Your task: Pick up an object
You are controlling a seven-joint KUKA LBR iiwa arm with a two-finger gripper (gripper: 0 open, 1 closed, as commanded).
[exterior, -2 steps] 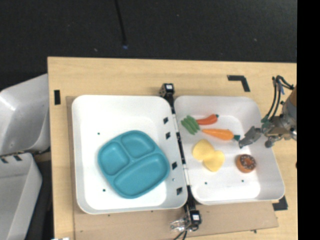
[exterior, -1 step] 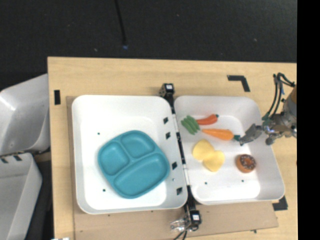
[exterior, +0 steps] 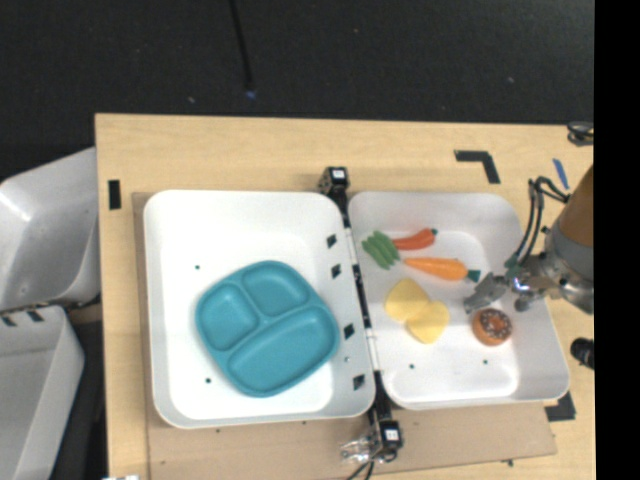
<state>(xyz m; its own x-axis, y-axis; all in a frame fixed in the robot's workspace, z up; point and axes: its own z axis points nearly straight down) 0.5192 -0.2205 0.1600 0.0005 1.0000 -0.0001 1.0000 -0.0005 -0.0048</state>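
Note:
The right bin (exterior: 455, 383) holds two orange carrots with green tops (exterior: 410, 240) (exterior: 436, 266), two pale yellow pieces (exterior: 418, 310) and a small round reddish-brown object (exterior: 492, 326). My gripper (exterior: 497, 293) hangs at the bin's right side, just above the round object and right of the lower carrot's tip. Nothing shows between its fingers.
The left bin (exterior: 170, 268) bears a blue three-compartment plate (exterior: 265, 326). A ridge with black clips (exterior: 352, 298) divides the two bins. The arm's orange band (exterior: 578, 213) stands at the right edge, over the right bin's wall.

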